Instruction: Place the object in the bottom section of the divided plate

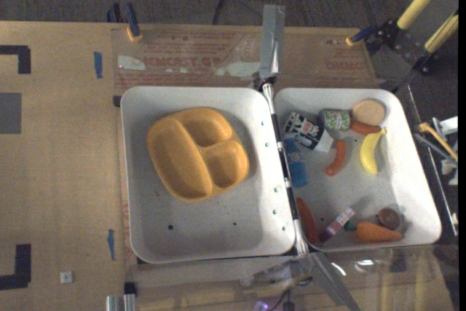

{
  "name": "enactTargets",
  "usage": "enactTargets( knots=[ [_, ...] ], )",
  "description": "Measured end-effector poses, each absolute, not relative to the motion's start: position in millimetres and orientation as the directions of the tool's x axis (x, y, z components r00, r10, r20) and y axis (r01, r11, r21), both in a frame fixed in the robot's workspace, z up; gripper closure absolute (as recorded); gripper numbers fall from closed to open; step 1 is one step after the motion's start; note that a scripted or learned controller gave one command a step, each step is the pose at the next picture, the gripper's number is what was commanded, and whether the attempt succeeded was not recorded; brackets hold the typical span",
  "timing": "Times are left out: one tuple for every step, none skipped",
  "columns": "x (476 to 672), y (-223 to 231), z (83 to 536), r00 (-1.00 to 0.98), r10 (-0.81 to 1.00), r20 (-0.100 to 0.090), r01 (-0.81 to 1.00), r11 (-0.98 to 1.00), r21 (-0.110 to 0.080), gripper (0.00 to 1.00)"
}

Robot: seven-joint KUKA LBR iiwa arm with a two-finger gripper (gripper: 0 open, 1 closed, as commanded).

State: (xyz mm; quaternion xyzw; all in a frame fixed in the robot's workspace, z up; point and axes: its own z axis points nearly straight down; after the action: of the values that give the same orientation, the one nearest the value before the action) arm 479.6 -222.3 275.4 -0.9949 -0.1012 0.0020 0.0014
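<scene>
Bins: two white bins, left bin (145, 229) and right bin (415, 186), side by side on the surface
Divided plates: one yellow divided plate (196, 154), with three sections
Bananas: one banana (370, 152)
Carrots: one orange carrot (377, 232)
Sausages: two, a red sausage (336, 157) and a second sausage (306, 221)
Cartons: one black-and-white carton (303, 131)
Cans: one green can (336, 119)
Round buns: one bun (369, 112)
Small bottles: one pink-capped bottle (338, 221)
</scene>
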Motion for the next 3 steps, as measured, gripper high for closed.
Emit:
enactTargets(
  knots=[
    [478.8,-223,179,0.884,0.468,-0.002,0.468,-0.884,-0.004,1.0],
    [478.6,-156,135,0.803,0.596,-0.001,0.596,-0.803,-0.005,1.0],
    [481.5,-98,88,0.876,0.481,0.006,0.481,-0.877,0.002,1.0]
  ],
)
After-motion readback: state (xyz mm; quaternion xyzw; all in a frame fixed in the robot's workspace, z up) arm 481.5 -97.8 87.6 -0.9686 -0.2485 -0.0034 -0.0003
